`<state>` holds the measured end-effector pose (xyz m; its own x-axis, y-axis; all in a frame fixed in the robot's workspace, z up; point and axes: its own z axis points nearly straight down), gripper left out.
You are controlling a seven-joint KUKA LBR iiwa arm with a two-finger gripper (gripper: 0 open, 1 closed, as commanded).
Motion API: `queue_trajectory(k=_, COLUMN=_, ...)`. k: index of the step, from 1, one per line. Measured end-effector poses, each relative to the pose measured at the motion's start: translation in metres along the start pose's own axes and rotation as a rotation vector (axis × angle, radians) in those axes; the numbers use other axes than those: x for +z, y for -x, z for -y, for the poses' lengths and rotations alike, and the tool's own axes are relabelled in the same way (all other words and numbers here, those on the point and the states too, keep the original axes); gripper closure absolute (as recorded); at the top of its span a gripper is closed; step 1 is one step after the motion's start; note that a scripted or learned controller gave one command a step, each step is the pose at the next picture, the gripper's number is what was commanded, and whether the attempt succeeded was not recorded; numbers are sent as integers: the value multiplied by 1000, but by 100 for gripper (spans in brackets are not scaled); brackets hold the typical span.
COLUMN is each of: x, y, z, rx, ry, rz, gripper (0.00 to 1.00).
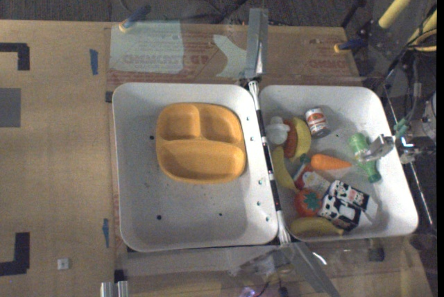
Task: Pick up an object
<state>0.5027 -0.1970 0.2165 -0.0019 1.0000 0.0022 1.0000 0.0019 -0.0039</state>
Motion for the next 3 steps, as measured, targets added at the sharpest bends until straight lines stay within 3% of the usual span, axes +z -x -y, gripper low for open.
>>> queue_trajectory(k=1, x=118, y=13, z=-50, rx=120, ry=8, rz=-13, gripper=0)
queue_trajectory(k=2, x=110, y=16, z=-50, rx=121, ry=6, rz=-6, gripper=100)
queue_trajectory(k=3, x=-12, y=-47, z=-75, rx=123, ry=5, rz=2, gripper=100)
